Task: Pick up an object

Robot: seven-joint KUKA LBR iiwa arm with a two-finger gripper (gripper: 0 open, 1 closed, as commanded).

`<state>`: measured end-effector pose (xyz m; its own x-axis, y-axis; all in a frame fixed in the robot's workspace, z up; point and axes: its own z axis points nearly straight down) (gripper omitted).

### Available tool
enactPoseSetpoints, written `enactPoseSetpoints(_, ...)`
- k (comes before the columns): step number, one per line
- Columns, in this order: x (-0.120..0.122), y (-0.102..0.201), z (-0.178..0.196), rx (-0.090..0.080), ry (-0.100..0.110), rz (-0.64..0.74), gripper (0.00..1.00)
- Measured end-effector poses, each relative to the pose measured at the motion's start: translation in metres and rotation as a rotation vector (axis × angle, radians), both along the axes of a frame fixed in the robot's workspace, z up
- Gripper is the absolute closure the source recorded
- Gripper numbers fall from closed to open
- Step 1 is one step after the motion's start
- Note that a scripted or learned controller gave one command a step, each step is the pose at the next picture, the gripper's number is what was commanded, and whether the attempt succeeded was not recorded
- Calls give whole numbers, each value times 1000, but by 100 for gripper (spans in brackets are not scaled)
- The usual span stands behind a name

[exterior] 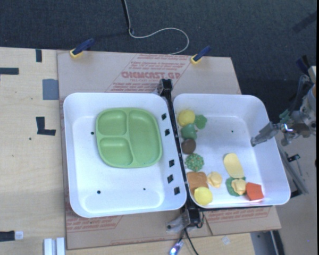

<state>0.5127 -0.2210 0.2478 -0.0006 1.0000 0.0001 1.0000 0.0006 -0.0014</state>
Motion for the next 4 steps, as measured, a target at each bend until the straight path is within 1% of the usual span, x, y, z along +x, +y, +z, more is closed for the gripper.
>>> enactPoseSetpoints(1,0,0,10,-1,0,1,100)
enactPoseSetpoints(2,41,65,99,-2,-12,9,100)
enactPoseSetpoints(3,73,139,172,0,-10,9,100)
enactPoseSetpoints(4,-7,173,93,2,11,2,100)
